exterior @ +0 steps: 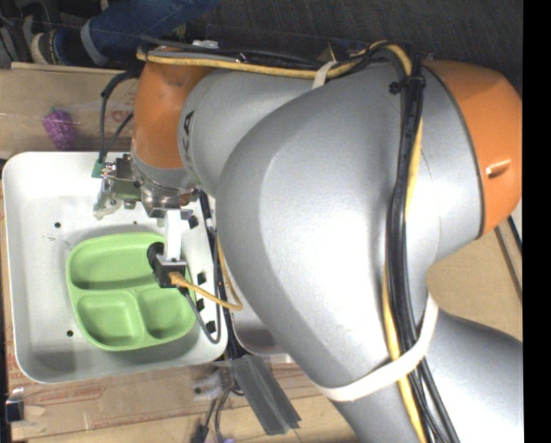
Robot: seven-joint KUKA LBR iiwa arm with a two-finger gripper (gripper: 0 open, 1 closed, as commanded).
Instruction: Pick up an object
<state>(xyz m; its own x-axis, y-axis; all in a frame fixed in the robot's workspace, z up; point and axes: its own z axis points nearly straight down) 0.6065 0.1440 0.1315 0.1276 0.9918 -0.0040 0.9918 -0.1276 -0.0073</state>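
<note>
With the tool (114, 192), its opening impossible to tell, at the green tray's (118, 298) twelve o'clock, a descent may strike bare bin (26, 220) floor and grasp nothing.

**Operator:** Which zones of the white bin (26, 238) are open?

**Technician:** The bare floor along the left wall and in the upper left corner. The strip below the green tray (118, 298) is narrow.

**Operator:** Obstructions?

**Technician:** The green tray occupies the centre and right of the bin floor. The gripper (113, 197) hangs by the tray's upper edge. The arm (330, 210) covers everything right of the tray.

**Operator:** Outside the bin?

**Technician:** The desk (26, 95) above the bin is open, apart from one purple object (61, 127).
</note>
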